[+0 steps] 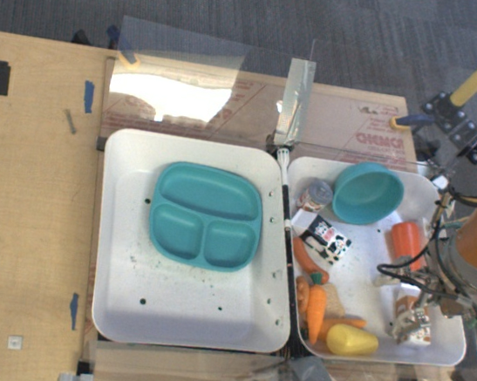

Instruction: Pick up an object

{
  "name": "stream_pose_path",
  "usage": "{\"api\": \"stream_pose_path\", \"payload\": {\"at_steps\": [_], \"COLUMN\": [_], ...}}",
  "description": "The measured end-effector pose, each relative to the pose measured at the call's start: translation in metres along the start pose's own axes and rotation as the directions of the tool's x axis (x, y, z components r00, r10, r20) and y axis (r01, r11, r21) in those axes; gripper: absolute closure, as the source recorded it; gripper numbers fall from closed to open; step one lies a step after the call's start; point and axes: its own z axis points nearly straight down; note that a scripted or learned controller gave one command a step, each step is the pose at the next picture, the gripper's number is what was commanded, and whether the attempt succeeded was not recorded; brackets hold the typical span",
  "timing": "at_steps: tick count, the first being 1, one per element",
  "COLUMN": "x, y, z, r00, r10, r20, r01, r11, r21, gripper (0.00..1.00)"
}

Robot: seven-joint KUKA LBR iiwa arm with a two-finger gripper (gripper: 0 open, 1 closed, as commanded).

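Beside the gripper (pixel 414 323), a yellow lemon (pixel 351 339) and carrot (pixel 315 310) crowd the right bin (pixel 363 247). Its grip state I cannot tell.

I see a teal divided plate (pixel 207 216) in the left bin (pixel 117 239); the right bin (pixel 445 351) holds a teal bowl (pixel 367 193), carrots (pixel 315 310), a yellow lemon (pixel 351 339), with my end effector (pixel 413 324) low at its right side.

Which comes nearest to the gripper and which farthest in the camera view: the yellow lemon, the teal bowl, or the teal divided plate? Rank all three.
Measured from the gripper, low at the right bin's right side:
1. Yellow lemon, just to its left at the right bin's front edge.
2. Teal bowl, at the right bin's back.
3. Teal divided plate, across in the left bin.
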Motion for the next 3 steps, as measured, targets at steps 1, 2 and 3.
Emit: {"api": "stream_pose_path", "payload": {"at_steps": [1, 2, 3], "x": [0.0106, 0.0141, 0.0123], "y": [-0.0022, -0.0101, -0.0101], "z": [0.0000, 0.0004, 0.0005], "r00": [1.000, 1.000, 1.000], "r10": [0.019, 0.006, -0.027], "r20": [0.006, 0.009, 0.008], "r01": [-0.019, -0.006, 0.027], "r11": [1.000, 1.000, 1.000], "r21": [0.000, -0.007, -0.006], "gripper": [0.00, 0.00, 0.00]}}
